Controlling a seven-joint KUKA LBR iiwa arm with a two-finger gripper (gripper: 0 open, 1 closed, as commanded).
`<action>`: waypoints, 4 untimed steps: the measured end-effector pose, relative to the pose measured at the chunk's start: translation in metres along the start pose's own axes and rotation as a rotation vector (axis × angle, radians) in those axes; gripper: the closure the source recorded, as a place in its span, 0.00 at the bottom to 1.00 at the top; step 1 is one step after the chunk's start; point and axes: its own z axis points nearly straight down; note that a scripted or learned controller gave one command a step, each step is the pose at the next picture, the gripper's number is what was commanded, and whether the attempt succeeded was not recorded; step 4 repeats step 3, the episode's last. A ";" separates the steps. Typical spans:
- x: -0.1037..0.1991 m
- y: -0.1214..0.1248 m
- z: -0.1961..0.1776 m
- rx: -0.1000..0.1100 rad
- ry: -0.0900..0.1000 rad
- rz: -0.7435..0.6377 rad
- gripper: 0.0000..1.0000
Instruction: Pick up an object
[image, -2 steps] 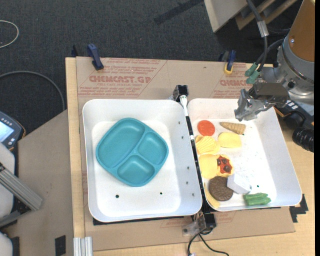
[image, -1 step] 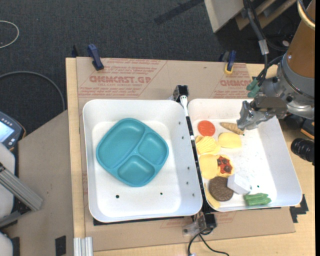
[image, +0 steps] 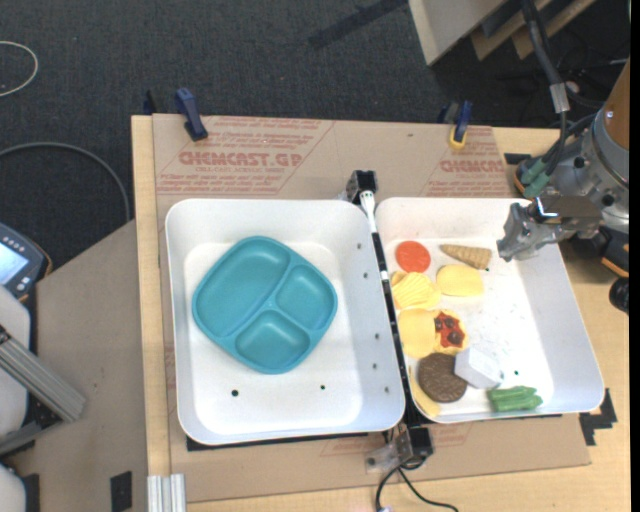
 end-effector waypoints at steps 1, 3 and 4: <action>0.061 0.063 -0.052 -0.012 0.001 -0.011 1.00; -0.003 0.040 -0.052 0.006 0.002 -0.009 1.00; -0.003 0.040 -0.052 0.006 0.002 -0.009 1.00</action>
